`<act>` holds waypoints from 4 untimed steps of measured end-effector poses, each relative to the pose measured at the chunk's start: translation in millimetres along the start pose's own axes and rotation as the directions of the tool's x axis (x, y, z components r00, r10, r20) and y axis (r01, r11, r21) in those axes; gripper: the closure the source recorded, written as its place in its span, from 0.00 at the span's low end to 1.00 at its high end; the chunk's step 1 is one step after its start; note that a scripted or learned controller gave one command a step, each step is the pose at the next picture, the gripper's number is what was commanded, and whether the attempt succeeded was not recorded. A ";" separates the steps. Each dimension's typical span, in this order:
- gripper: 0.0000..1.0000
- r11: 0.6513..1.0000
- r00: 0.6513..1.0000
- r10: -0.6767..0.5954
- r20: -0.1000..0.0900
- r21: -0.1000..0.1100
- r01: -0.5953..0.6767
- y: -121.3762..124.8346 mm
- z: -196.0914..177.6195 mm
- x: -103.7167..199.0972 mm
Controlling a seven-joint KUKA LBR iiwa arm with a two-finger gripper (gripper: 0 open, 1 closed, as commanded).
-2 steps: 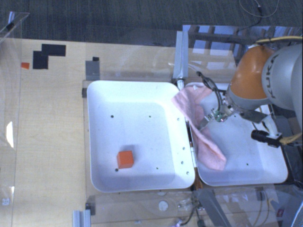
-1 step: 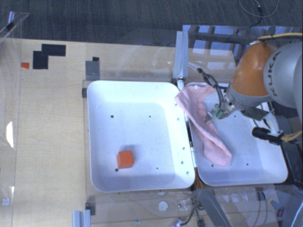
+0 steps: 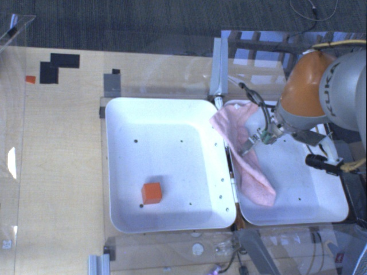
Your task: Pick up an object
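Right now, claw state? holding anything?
Claw: over the right bin, down at the pink cloth. Open or shut, and whether it holds the cloth, cannot be told.

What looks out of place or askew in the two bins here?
The pink cloth is crumpled against the left wall of the right bin, its upper edge riding over the rim toward the left bin. The gripper is at the cloth. The orange block sits normally.
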State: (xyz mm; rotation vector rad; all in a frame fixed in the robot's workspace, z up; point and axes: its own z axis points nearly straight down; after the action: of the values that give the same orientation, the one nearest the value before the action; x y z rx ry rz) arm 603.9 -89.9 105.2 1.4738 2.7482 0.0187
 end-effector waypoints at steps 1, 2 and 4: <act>0.00 0.992 0.992 -0.130 -0.004 0.005 0.130 8.1 11.9 -3.7; 0.00 0.985 0.985 -0.174 -0.004 0.009 0.174 -17.7 -60.7 -71.2; 0.00 0.997 0.997 -0.077 -0.013 0.016 0.077 -46.5 -26.0 -47.8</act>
State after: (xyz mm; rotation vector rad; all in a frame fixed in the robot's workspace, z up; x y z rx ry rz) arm 591.0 -155.4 130.9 1.3750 2.8197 0.0034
